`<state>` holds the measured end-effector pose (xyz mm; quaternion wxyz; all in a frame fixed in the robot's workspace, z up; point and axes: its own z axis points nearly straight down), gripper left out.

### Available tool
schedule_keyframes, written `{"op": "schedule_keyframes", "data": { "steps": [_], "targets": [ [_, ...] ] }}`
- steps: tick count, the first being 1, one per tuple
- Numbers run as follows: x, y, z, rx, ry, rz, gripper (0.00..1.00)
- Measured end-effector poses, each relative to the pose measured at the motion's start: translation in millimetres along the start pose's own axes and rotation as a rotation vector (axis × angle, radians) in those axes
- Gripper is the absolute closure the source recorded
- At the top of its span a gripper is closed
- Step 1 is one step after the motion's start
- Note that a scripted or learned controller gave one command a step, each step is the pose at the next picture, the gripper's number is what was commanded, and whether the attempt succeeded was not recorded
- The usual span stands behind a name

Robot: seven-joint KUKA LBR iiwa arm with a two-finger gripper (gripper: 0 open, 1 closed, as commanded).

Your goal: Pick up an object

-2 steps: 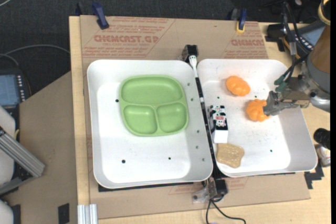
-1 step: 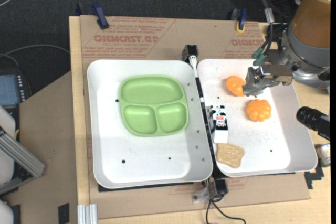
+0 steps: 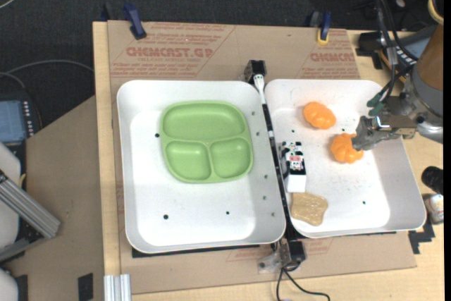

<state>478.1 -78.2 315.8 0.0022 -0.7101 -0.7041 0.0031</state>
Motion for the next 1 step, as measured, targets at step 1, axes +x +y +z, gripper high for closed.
{"op": "schedule_keyframes", "data": {
  "steps": [1],
  "targets": [
    [-68.0,0.7,59.6,-0.001,0.001,-0.001,1.0]
  ]
}}
